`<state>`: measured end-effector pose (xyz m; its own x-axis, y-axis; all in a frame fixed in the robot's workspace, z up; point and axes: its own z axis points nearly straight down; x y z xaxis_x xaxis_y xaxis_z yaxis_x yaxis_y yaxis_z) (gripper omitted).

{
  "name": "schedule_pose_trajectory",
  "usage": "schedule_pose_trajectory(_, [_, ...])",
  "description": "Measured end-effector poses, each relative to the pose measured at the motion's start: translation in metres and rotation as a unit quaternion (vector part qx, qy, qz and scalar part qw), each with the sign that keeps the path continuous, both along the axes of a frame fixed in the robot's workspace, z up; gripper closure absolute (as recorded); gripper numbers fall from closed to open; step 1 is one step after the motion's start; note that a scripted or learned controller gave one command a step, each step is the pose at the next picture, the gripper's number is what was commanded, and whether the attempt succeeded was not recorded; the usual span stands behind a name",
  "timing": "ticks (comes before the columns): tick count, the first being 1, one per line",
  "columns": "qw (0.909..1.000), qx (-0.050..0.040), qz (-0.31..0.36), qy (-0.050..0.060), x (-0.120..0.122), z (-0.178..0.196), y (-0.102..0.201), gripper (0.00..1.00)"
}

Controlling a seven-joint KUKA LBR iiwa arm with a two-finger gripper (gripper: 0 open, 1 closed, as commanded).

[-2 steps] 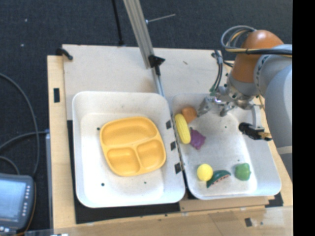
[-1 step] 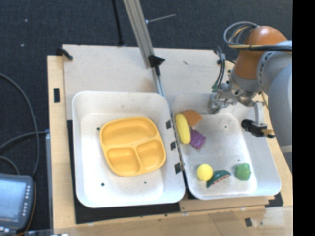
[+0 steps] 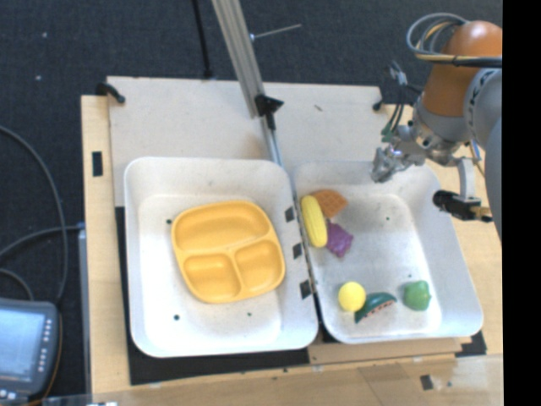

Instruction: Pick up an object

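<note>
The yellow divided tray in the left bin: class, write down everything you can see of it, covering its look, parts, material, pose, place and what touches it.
The yellow tray looks like smooth moulded plastic, roughly square with rounded corners. It has three compartments: one long one along the far side and two smaller ones nearer the camera. It lies flat, open side up, turned slightly askew, near the middle of the left bin, resting on that bin's floor. Nothing lies in its compartments, and the toys in the other bin are well apart from it.

Grey KUKA arm point(image 3: 473, 91), upper right of frame.
Orange rounded band above the wrist, grey looped cables over the top, metallic silver gripper point(image 3: 385, 169), small black fitting with thin wires alongside the wrist.
</note>
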<state>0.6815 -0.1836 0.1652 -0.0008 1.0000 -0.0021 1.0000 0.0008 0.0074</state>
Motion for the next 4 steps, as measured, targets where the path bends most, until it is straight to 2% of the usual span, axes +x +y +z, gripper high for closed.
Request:
schedule_pose_trajectory(2, [1.0000,-0.0002,0.001,-0.001,0.007,0.120,-0.007,1.00])
schedule_pose_trajectory(4, [1.0000,0.0009,0.002,0.003,-0.015,0.105,0.094,1.00])
